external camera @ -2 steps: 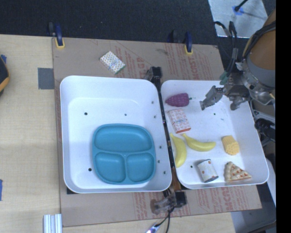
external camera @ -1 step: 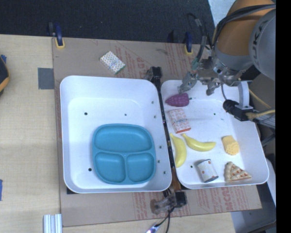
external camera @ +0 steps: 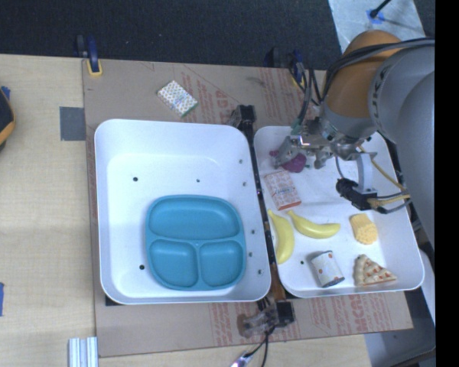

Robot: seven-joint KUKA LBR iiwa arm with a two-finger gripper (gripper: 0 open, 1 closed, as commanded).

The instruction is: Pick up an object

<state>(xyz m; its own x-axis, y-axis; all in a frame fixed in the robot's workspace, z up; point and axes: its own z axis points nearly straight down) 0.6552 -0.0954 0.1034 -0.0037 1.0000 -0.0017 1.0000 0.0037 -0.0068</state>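
Pizza slice (external camera: 374, 271) sits at right bin's (external camera: 413, 281) near corner; your claw (external camera: 306, 145), grip state unreadable, hovers over purple item (external camera: 293, 160) at far edge—descend squarely before closing.

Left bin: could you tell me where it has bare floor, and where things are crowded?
In the left bin, bare floor runs along the far wall above the blue divided tray. The right bin is crowded: bananas, can, pizza slice, with the gripper at its far end.
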